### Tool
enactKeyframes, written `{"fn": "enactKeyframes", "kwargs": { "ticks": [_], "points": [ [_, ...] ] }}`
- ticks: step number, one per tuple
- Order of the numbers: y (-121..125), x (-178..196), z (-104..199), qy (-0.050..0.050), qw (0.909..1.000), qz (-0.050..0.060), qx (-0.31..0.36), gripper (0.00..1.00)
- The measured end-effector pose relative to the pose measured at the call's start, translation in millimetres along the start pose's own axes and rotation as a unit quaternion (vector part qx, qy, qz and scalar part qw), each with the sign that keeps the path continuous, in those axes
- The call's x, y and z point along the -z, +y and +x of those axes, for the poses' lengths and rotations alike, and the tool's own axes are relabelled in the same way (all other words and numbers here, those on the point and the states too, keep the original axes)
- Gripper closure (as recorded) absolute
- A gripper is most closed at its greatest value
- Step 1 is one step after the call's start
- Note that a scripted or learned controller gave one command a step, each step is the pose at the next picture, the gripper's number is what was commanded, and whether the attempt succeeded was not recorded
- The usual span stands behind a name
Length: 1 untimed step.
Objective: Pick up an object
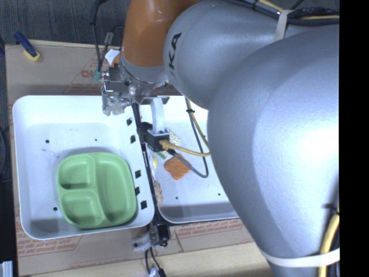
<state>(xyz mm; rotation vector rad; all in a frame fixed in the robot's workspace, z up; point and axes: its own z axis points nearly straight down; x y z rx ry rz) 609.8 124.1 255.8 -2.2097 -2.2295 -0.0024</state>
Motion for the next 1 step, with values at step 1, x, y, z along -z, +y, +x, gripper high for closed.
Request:
{"fn": "enactKeyframes", "kwargs": {
  "ticks": [1],
  "points": [
    [-99.7,-14.8,53.6,-0.002,1.0000,0.002,0.001,1.00]
  ]
}}
